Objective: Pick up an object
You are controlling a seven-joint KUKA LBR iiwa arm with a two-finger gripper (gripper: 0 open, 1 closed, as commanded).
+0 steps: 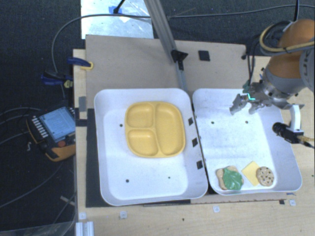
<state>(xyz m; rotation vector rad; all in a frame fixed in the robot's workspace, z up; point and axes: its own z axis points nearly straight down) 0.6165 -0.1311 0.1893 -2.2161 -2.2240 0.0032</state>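
Note:
My gripper (244, 105) hangs over the far part of the right bin (236, 141), its two grey fingers spread open with nothing between them. At the bin's near edge lie three small items: a green-and-tan sandwich piece (230, 178), a yellow cheese slice (251, 172) and a round chocolate-chip cookie (265, 176). All three sit well below the gripper in the view, apart from it.
The left bin (110, 181) holds a yellow divided plate (154, 129). A metal pole (165, 31) slants across the back of the bench. Cables, clamps and a handheld device (53, 127) lie off the bench to the left.

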